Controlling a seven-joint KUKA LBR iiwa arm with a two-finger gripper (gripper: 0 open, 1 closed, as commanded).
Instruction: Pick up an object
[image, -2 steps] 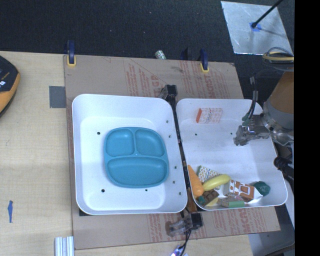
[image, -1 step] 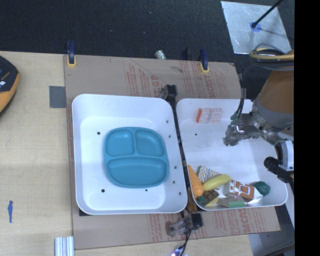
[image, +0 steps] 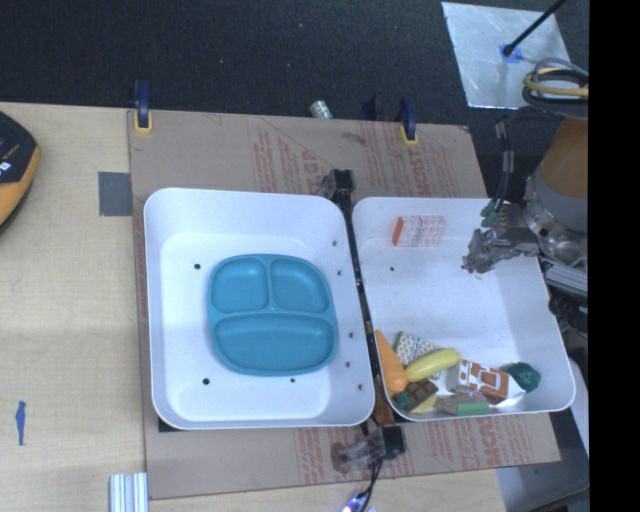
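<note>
My gripper (image: 478, 262) hangs over the upper right part of the right bin (image: 520, 310), its grey fingers pointing down and to the left with nothing visible between them. A small white and orange box (image: 417, 231) lies near the bin's far edge, to the left of the gripper and apart from it. Along the bin's near edge lies a heap of toy items: an orange carrot (image: 391, 362), a yellow banana (image: 432, 363), a white and orange carton (image: 484, 380) and a dark green piece (image: 523, 377).
The left bin (image: 170, 300) holds a blue divided plate (image: 272, 313). A black clip (image: 341, 183) sits at the far end of the seam between the bins. A yellow and black device (image: 12, 165) rests at the bench's left edge.
</note>
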